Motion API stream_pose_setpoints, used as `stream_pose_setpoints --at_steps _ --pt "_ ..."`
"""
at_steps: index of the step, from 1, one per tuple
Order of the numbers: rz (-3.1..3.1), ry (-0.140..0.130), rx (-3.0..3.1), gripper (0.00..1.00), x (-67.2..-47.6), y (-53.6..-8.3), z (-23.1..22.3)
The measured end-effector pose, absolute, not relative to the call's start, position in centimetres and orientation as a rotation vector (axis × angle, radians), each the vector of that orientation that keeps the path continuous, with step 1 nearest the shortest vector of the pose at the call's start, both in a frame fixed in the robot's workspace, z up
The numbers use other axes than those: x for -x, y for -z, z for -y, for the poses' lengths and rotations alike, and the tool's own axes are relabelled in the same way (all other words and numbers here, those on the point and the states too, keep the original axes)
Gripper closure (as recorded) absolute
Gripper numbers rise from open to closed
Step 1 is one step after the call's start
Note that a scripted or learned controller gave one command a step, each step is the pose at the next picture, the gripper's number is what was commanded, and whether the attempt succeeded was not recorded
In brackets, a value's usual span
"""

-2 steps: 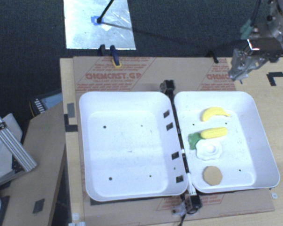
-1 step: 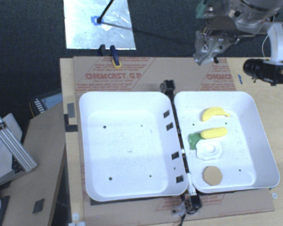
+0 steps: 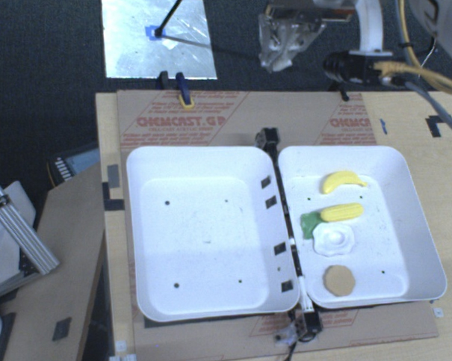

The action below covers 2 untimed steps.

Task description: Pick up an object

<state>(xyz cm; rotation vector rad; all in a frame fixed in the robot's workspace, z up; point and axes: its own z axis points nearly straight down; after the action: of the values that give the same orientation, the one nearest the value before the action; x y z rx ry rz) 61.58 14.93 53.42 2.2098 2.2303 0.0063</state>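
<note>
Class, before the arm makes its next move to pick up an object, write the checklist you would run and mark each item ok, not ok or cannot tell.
1. Objects in the right bin: banana, corn, fried egg, cookie: ok.
2. Gripper over a target: not ok, it sits beyond the bins.
3. Fingers open: cannot tell.
4. Cookie apart from its neighbours: ok.
5. Corn apart: not ok, a green piece touches it.

Clearance, two bins on desk (image 3: 208, 113)

Left bin (image 3: 202, 229): floor bare, open from above. Right bin (image 3: 407, 228): banana (image 3: 341, 181), corn cob (image 3: 340, 212), green piece (image 3: 309, 224), white fried egg (image 3: 333, 240) and brown cookie (image 3: 339, 280) crowd its left-centre column, several touching; its right half lies open. Clips (image 3: 276, 204) line the shared rim between bins.
</note>
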Motion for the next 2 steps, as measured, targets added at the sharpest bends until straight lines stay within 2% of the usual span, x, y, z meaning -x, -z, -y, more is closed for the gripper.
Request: stream_pose_setpoints --at_steps 1,2 --pt "-2.227 -0.009 -2.211 1.0 -66.6 -52.6 -19.8" --pt "-2.235 -0.005 -2.211 1.0 -54.1 -53.7 -21.2"
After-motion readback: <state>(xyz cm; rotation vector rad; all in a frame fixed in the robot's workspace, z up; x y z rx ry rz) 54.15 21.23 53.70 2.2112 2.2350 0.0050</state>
